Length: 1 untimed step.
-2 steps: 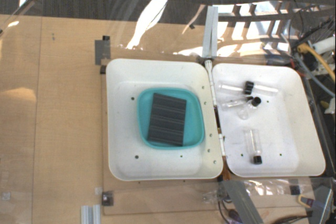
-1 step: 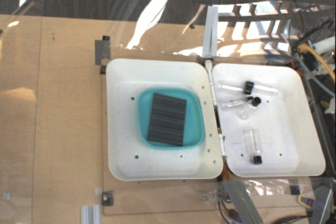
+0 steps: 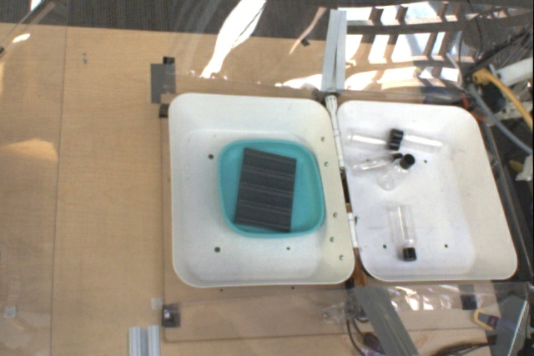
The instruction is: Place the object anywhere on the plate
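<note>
Wooden tabletop (image 3: 83,221) fills the lower edge of the frame and carries two white bins side by side. The left bin (image 3: 188,179), at centre frame, holds a teal plate (image 3: 310,196), and the dark grey ribbed block (image 3: 266,191) lies flat on the middle of that plate. The right bin (image 3: 467,204) holds a few clear vials with black caps (image 3: 404,223) scattered apart from one another, and whether the jaws are open or closed cannot be told.
</note>
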Available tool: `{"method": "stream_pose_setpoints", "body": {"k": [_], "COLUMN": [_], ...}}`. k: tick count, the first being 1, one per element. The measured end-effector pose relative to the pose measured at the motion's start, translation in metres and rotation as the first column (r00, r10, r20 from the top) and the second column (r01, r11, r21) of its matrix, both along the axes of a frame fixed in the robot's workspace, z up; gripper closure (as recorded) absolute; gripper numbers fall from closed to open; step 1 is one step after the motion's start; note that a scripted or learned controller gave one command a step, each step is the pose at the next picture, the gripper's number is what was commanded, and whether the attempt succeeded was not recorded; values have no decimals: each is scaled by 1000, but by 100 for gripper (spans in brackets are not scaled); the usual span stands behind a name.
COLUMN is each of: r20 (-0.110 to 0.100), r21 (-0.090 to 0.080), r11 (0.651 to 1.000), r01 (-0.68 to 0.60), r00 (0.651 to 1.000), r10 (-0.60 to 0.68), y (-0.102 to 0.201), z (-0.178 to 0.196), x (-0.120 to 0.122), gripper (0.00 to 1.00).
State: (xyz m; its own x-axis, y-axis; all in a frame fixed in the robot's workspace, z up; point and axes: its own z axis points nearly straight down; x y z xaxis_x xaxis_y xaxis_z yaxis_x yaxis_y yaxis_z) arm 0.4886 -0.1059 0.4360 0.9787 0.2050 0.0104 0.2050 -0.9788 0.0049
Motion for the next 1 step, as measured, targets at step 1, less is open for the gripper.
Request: {"method": "stream_pose_setpoints", "body": {"k": [1], "r20": [0], "r21": [0], "r11": [1000], "r01": [0], "r00": [1000], "r10": [0], "y": [0], "z": [0], "x": [0], "gripper": [0]}}
